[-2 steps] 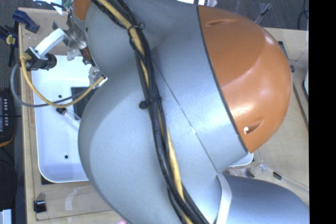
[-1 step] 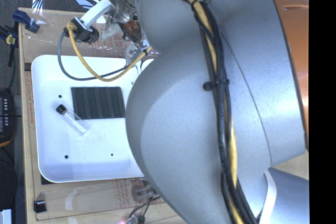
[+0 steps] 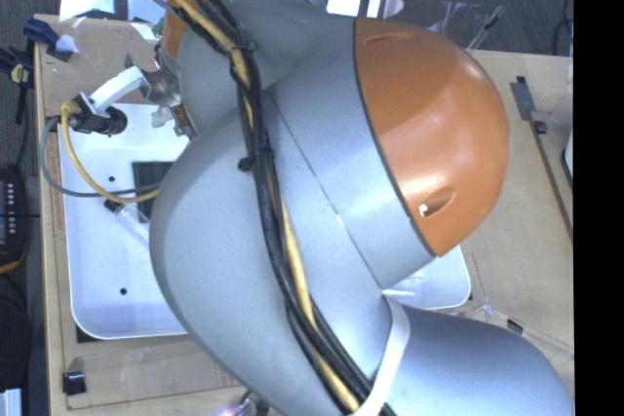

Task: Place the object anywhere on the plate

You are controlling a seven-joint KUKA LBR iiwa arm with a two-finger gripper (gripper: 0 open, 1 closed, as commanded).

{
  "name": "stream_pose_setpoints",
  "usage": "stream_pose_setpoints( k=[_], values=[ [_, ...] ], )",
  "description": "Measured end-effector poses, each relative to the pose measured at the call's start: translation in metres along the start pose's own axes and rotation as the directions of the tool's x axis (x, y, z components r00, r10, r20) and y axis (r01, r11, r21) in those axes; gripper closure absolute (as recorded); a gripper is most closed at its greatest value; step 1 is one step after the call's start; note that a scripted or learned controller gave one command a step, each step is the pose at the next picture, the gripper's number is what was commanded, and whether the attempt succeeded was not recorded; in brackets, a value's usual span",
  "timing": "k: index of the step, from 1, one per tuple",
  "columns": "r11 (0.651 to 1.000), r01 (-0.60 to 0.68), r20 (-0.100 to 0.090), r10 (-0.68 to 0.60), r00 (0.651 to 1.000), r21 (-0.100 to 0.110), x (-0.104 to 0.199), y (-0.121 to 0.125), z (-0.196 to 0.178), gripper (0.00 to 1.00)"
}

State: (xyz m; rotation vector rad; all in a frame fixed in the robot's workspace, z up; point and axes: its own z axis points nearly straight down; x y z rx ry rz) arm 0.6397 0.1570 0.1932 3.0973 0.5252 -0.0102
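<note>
The arm (image 3: 322,209) is closest to the lens and covers most of my view, its orange band (image 3: 429,132) on the right and a bundle of black and yellow cables (image 3: 263,200) running down its grey shell. Below it, the near edge of the left bin (image 3: 107,307) shows, with a strip of bench (image 3: 127,370) in front. Only 1 corner of the right bin (image 3: 444,287) peeks out under the band. Bare bench (image 3: 526,209) lies to the right of it.

The left bin's floor is open white along its left wall and near corner; that is all the free room I can see. A dark flat patch (image 3: 148,175) lies on that floor mid-bin, its right end under the arm, so I cannot give its long axis or heading. I cannot tell whether it is the object, and the arm hides where the plate would sit.

Farther back, the gripper (image 3: 161,102) hangs over the bin's far end, near the far wall. I cannot tell its state. Beside it a white fitting (image 3: 117,85) and a black fitting (image 3: 97,122) stick out leftward, and a yellow hose (image 3: 66,161) loops from there over the left wall.
</note>
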Motion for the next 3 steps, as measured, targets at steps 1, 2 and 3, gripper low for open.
stream_pose_setpoints(
  k=[1, 2, 3],
  values=[
    [1.0, 0.006, -0.005, -0.006, 1.0, -0.001, 0.001, -0.001, -0.012, 1.0],
    [0.992, -0.129, -0.008, 0.129, 0.992, 0.002, 0.023, -0.055, -0.036, 1.0],
    [0.983, 0.182, 0.003, -0.182, 0.983, 0.003, 0.026, -0.058, 0.016, 1.0]
  ],
)
